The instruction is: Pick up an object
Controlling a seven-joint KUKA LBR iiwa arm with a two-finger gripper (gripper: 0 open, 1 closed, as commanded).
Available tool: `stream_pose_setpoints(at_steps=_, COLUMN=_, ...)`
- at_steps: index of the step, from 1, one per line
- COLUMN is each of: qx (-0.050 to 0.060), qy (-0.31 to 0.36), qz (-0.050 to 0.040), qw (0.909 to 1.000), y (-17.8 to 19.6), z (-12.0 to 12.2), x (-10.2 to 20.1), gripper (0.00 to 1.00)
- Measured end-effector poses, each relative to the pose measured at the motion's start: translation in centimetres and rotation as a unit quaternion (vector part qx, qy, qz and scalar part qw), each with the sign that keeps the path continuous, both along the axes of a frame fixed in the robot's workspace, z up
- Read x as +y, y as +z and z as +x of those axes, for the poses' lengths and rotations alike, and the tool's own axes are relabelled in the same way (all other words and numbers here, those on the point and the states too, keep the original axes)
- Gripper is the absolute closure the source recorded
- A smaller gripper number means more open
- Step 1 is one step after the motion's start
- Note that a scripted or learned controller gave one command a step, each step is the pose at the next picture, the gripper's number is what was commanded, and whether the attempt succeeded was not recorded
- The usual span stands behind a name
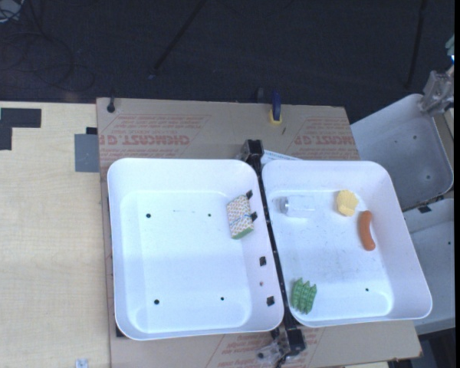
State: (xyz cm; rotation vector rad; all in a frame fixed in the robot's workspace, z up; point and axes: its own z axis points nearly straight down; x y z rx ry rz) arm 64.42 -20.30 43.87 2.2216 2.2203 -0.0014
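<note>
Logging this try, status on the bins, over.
Right bin: yellow lump, orange sausage-shaped piece, green ridged block, clear item. Left bin: patterned packet, against its right wall. Nothing lifted.

Two smooth, glossy white plastic bins rest on printed brown cardboard over pale wood-grain bench.

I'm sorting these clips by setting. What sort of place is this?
Probably a robotics lab test bench, not a home or shop. Two shallow white plastic bins sit side by side on a cardboard sheet, holding a few small objects such as an orange sausage-shaped toy; dark cables trail behind.
</note>
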Motion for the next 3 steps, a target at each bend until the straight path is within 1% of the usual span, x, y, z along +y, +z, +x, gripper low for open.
stream_pose_setpoints(at_steps=1, qx=0.0, qy=0.0, qz=0.0003, qw=1.0, y=0.9, z=0.0, x=-0.9, gripper=1.0)
stream_pose_setpoints(at_steps=2, qx=0.003, qy=0.003, qz=0.002, qw=1.0, y=-2.8, z=0.0, x=4.7, gripper=1.0)
stream_pose_setpoints(at_steps=3, qx=0.0, qy=0.0, qz=0.0002, qw=1.0, y=-1.2, z=0.0, x=2.5, gripper=1.0)
